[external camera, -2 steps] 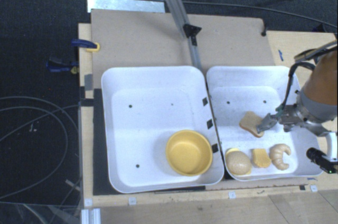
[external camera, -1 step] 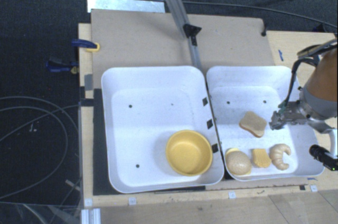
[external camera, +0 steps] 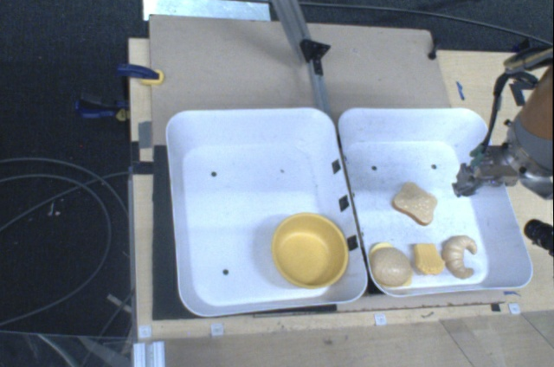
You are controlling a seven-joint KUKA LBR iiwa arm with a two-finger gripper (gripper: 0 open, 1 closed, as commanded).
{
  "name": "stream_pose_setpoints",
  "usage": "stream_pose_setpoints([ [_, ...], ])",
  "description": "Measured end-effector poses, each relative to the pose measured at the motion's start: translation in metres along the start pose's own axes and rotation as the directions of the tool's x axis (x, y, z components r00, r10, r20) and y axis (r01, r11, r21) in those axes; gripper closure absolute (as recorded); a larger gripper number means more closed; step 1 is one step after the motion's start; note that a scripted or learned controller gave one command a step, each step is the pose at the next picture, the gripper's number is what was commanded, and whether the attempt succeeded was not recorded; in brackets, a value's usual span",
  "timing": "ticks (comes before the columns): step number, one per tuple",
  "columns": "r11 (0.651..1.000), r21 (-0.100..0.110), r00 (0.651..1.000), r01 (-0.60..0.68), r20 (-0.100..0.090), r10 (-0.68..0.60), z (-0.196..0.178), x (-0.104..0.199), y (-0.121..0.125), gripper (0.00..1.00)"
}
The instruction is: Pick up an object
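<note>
The right bin [external camera: 381, 131] holds a flat tan bread slice [external camera: 415, 202] near its middle. Along its front edge lie a round bun [external camera: 390, 265], a small yellow cube [external camera: 426, 258] and a croissant [external camera: 460, 255]. A yellow bowl [external camera: 310, 249] sits in the left bin [external camera: 234, 140] at its front right. My gripper [external camera: 472, 180] hangs over the right edge of the right bin, to the right of the bread slice and above the croissant. Nothing shows between its fingers.
A grey pole [external camera: 286, 6] slants from the top of the view down to the gap between the bins. A blue and yellow clamp [external camera: 138, 74] grips the bench's left edge. Cables lie on the dark floor at left.
</note>
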State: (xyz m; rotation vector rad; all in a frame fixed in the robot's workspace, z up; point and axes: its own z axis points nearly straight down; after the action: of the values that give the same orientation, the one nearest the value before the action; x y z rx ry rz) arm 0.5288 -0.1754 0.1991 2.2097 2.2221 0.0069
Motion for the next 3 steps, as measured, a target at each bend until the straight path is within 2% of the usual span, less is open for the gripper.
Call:
stream_pose_setpoints([
  [2,1.000,0.002,1.000,0.000,0.000,0.000,-0.099,0.000,0.011,1.00],
  [3,1.000,0.005,1.000,0.005,-0.003,-0.005,-0.099,0.053,0.011,1.00],
])
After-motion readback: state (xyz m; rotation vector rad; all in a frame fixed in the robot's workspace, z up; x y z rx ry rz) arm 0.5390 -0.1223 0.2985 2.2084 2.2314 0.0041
